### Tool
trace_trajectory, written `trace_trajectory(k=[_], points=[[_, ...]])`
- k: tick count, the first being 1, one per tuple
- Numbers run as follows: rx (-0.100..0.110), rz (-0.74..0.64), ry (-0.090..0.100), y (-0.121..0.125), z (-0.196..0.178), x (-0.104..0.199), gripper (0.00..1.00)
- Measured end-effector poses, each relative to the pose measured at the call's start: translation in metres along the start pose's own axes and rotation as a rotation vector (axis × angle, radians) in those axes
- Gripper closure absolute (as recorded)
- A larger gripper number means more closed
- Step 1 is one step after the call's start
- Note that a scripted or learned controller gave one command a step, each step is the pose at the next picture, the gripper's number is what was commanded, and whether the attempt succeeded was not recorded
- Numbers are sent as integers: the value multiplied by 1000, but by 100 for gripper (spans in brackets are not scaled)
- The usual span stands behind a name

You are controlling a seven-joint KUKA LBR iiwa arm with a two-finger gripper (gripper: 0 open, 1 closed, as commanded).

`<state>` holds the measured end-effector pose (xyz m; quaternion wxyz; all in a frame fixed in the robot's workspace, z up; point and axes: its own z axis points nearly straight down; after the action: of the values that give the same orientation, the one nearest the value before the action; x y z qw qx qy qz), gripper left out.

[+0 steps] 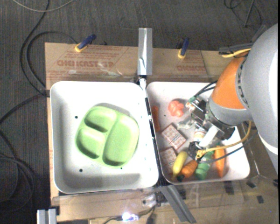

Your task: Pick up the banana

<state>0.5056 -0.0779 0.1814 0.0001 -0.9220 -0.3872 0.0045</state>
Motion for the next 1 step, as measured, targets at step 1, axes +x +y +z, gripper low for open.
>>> trace_trajectory(k=[1], points=[[1,-18,-1,-24,0,32,0]])
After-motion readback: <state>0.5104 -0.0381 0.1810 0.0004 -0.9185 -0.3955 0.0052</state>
